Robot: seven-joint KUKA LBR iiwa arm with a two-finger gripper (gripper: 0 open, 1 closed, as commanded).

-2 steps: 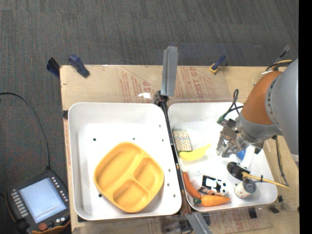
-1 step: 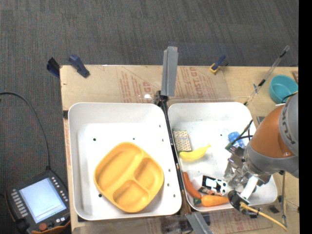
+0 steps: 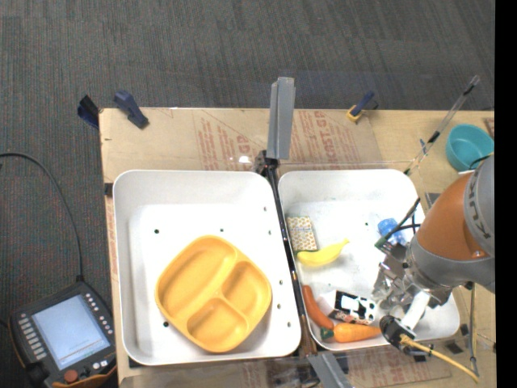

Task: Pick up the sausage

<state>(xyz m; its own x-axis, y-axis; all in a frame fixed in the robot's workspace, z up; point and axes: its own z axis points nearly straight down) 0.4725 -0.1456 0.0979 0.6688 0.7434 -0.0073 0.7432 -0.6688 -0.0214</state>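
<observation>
The KUKA arm (image 3: 464,225) reaches in from the right edge of the camera view, its orange band curving above the grey wrist section (image 3: 436,267). The wrist tilts down and to the left, ending in the gripper (image 3: 388,293), a cluster of metal and cabling pointed downward at the lower right of the frame. A yellow cable (image 3: 432,356) trails from the wrist toward the bottom right corner.

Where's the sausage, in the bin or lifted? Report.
In the bin: the sausage lies flat on the right bin floor beside the carrot.
</observation>
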